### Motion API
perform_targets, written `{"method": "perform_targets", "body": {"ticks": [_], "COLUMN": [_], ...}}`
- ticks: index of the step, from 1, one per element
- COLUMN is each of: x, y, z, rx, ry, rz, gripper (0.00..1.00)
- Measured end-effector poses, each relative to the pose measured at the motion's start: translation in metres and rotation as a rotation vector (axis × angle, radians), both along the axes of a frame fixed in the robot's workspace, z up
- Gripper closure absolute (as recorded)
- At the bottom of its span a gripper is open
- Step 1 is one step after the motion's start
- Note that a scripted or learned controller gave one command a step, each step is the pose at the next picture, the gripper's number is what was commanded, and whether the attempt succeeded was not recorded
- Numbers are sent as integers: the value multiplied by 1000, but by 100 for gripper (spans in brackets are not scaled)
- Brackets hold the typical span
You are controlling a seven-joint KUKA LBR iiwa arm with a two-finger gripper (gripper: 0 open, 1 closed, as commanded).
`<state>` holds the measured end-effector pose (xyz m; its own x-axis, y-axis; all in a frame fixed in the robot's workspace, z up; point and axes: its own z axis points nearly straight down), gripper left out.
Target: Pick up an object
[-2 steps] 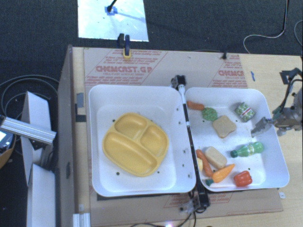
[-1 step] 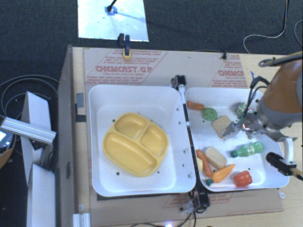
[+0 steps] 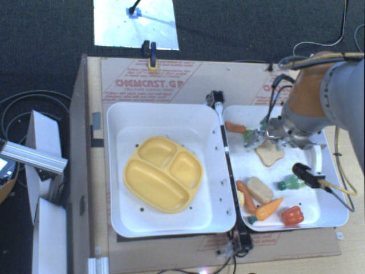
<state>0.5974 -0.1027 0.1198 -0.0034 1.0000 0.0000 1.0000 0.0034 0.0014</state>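
**Gripper low over the right bin, tan piece nearest**

The gripper [image 3: 258, 137] hangs low over the back half of the right bin [image 3: 336, 210]. It is just above the upper edge of a tan flat piece [image 3: 270, 154] and near a small carrot [image 3: 235, 128] that lies toward the wall between the bins. Whether the fingers are spread or pressed together cannot be told from this slanted view. No object can be seen gripped, so I count none as held.

The tan piece looks the likeliest target. It lies flat on the bin floor, so a shallow grasp would probably slip. It seems better to centre over it, set the fingers across its narrower width, and go right down to the floor before closing.

The small carrot is rounder and clear of its neighbours, so it may be the easier choice. The front cluster of a beige lump [image 3: 259, 189], a larger carrot [image 3: 268, 208] and a red pepper [image 3: 292, 215] is crowded and best left alone.
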Motion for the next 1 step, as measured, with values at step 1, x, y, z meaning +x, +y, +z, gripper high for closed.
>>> {"method": "perform_targets", "body": {"ticks": [1], "x": [-6], "y": [-24], "z": [-33], "rx": [-1], "ry": [-5], "rz": [-1], "gripper": [0]}}
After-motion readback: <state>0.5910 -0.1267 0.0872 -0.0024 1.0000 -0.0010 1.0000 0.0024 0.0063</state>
